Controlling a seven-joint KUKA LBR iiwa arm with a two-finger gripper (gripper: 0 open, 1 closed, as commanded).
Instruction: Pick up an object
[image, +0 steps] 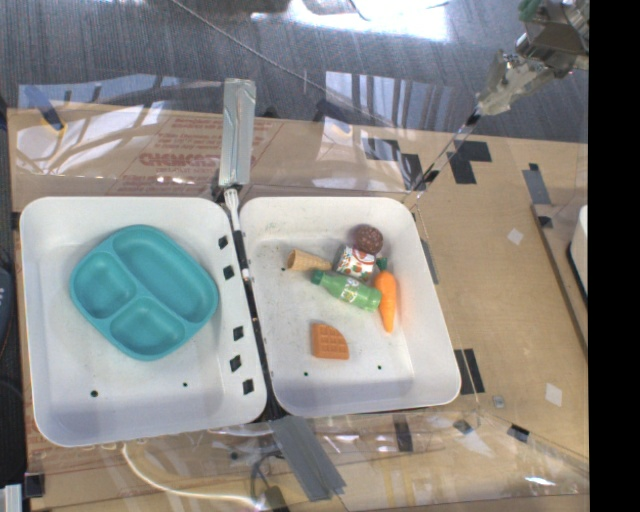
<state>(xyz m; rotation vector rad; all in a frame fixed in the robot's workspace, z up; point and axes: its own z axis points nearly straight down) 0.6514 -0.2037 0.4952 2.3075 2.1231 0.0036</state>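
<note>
Leftward, a teal plate (145, 290) fills one bin (50, 400); toys crowd the other (430, 370).

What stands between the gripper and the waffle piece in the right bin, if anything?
Nothing visible does. The gripper is at the top right corner, outside the right bin. The waffle piece lies alone on the bin floor, apart from the green bottle and the carrot, with open space above it.

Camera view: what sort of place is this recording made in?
Most likely a robot lab's grasping bench, not a kitchen: two white bins taped side by side on a cardboard-covered bench, toy food such as a carrot, and a teal divided plate.
</note>
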